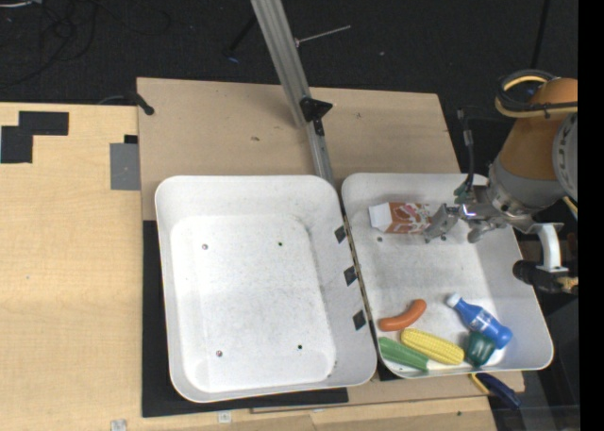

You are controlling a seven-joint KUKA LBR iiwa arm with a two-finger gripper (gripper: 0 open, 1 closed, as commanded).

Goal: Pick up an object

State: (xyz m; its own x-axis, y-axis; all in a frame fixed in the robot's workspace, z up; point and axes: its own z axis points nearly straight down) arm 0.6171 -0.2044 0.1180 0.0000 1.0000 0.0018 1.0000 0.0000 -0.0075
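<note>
Found the hand [444,223] low over the upper part of the right bin [444,273], at the end of the arm [528,160] coming in from the right. Could not tell whether it was wide or narrow at this slant. Saw nothing clearly held in it.

Spotted a white and red packet [401,217] just beside the hand on its left, lying flat on the bin floor, touching the hand or nearly so. Judged it the likeliest target: alone, well apart from the other items, and directly in line with the reach.

Noted the remaining items crowded in the lower corner of the same bin, probably swept or slid together there. Counted one orange sausage [402,314], one yellow corn cob [432,346], one long green vegetable [401,356] pressed against the cob, one blue bottle [479,319], and one small dark green piece [479,351] under the bottle's lower end, too blurred to name. Reckoned these harder to single out, packed so tightly against the rim.

Counted two bins in all, the left bin [245,288] side by side with the right. Counted three black clips [350,275] along the seam, seemingly joining the pair. Saw one metal rail [283,42] slanting up off the worktop [226,118] behind them.
</note>
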